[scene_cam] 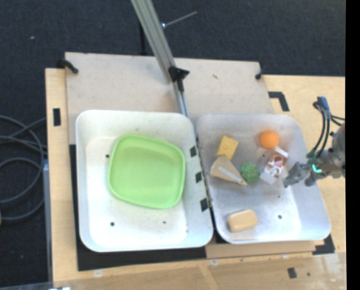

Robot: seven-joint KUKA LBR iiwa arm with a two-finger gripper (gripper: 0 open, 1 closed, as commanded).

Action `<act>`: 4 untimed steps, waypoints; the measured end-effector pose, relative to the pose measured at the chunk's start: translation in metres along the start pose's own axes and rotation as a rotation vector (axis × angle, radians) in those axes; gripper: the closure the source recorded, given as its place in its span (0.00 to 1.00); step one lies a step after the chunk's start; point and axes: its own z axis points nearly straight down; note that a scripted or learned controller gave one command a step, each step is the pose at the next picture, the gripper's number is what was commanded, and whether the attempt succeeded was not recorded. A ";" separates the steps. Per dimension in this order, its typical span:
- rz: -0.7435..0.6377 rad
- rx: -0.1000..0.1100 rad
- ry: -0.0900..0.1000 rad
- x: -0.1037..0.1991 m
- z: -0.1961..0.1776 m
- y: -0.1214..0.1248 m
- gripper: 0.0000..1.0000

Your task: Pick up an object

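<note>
- Desk (138,77) carries two white bins side by side; taking the green plate (147,171) as landmark, one bin (92,128) holds that plate and the other bin (313,216) lies just right of it.
- Arm enters from the far right of the plate, and its hand (301,175) hovers at the right bin's right edge, beside the red-and-white packet (275,166). Whether the hand is open or closed I cannot tell; nothing shows gripped in it.
- Step, as I judge it: the approach, with no object yet picked.
- Next move probably calls for shifting the hand toward the plate, over one object, then lowering and closing. The packet is the nearest candidate.
- Count, biggest first: one green plate; one tan block (242,220) lower right of the plate; one pale wedge (226,172) just right of it; one red-and-white packet; one yellow piece (228,146); one orange ball (269,139); one small green leafy piece (250,172), touching the wedge.
</note>
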 end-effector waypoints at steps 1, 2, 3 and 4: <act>0.000 0.000 0.000 0.000 0.000 0.000 0.00; 0.001 0.005 0.001 -0.003 0.060 -0.008 0.00; 0.000 0.005 0.001 -0.003 0.112 -0.009 0.00; 0.001 -0.001 0.000 -0.004 0.099 -0.007 1.00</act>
